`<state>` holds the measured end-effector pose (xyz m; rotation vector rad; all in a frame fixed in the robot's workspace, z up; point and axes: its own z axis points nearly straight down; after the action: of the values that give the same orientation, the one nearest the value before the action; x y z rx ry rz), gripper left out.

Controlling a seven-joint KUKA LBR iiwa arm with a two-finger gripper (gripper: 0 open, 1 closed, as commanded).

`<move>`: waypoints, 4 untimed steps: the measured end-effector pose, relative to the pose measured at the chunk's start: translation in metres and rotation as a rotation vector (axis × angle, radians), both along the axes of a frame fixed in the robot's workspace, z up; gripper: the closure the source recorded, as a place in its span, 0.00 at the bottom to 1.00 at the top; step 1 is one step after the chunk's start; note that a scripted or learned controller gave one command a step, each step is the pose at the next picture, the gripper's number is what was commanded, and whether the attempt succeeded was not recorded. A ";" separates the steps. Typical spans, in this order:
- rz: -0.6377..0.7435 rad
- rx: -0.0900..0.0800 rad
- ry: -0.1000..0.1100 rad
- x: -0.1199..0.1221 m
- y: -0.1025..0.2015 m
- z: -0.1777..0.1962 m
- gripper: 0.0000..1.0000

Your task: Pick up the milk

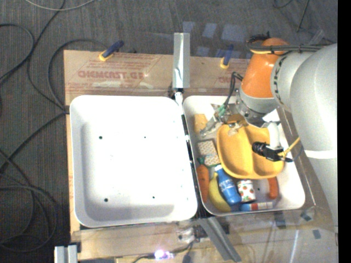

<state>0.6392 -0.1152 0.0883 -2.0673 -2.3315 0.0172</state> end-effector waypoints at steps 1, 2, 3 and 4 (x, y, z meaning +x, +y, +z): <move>0.197 0.022 0.061 0.013 -0.020 0.000 0.00; 0.197 0.022 0.061 0.013 -0.020 0.000 0.00; 0.225 0.022 0.062 0.013 -0.021 0.000 0.00; 0.502 -0.005 -0.029 0.010 -0.054 0.123 0.00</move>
<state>0.6488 -0.1687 0.2116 -1.4365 -2.7967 0.0024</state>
